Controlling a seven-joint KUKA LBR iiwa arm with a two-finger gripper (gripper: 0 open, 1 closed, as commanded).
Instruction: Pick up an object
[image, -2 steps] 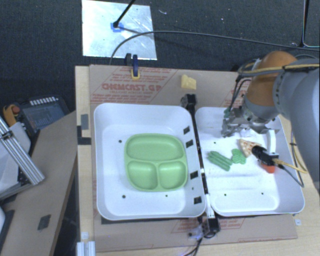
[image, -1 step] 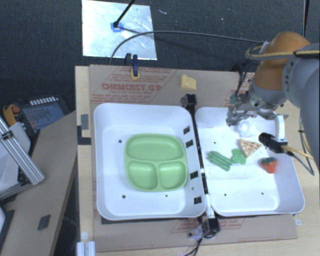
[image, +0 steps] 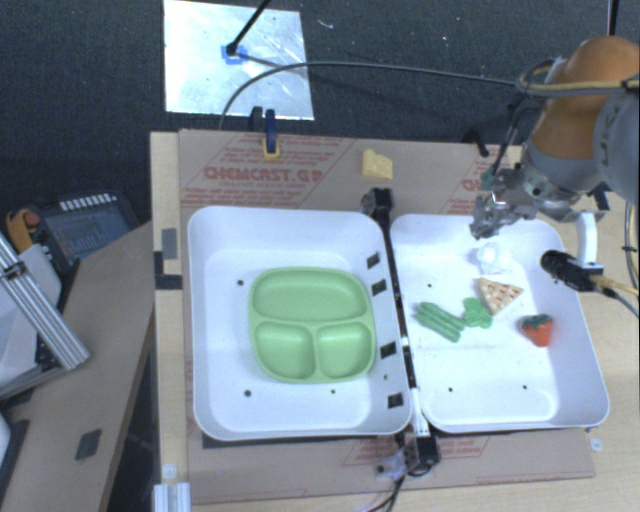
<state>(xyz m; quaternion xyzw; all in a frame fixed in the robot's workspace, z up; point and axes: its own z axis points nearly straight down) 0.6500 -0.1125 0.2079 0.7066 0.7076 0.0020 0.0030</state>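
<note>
The two-finger gripper (image: 487, 222), whether spread or closed I cannot tell, is hovering just above the small white lumpy object (image: 490, 259), which is lying directly below it, toward the camera

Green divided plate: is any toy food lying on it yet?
No, the green divided plate in the left bin has three bare compartments.
</note>
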